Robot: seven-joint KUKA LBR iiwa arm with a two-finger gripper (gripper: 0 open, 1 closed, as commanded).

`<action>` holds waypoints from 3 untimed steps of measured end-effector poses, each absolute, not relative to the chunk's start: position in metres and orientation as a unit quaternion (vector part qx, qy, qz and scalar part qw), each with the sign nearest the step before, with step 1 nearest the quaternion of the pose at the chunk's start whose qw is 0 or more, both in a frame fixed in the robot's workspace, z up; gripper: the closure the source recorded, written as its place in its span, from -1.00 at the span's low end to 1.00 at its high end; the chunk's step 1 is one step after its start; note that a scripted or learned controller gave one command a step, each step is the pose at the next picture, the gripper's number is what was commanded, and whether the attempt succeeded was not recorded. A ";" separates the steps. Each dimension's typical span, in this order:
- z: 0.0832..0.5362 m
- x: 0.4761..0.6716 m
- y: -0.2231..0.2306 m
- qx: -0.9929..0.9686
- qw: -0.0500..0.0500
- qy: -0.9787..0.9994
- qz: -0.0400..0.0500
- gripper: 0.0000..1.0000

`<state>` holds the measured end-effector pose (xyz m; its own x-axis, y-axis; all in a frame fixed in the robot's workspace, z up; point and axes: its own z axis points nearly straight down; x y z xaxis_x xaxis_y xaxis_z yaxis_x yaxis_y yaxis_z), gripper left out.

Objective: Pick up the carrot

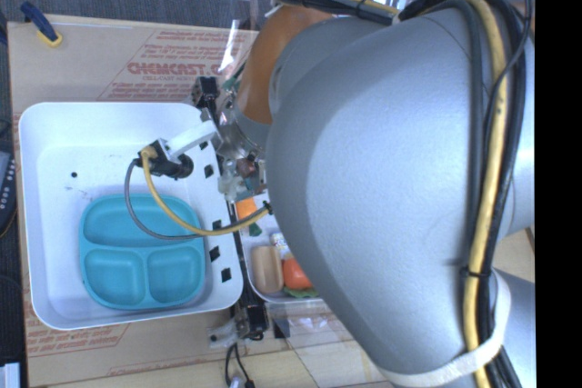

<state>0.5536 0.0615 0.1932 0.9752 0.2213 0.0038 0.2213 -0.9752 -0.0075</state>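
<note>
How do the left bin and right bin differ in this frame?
The left bin is almost fully in sight; the right bin shows just a corner past the grey arm. The left bin holds a blue divided tray; the right bin holds an orange item and a tan one. Both are shallow, white, side by side.

The arm is so close to the camera it blocks nearly the whole right bin; just a sliver of its left rim peeks out. Something orange sits in there beside a tan thing, both half buried under the arm, so honestly can't say if that's the carrot. Another orange bit pokes out higher up, too small to identify. The end effector is a blurry clutter, can't make out its tip.
</note>
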 end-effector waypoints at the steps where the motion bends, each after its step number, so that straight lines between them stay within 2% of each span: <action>1: 0.191 0.511 -0.037 -0.991 0.001 -0.137 0.003 1.00; 2: 0.190 0.478 0.040 -0.990 0.002 -0.142 0.004 1.00; 3: 0.190 0.476 0.012 -0.952 0.002 -0.306 0.003 1.00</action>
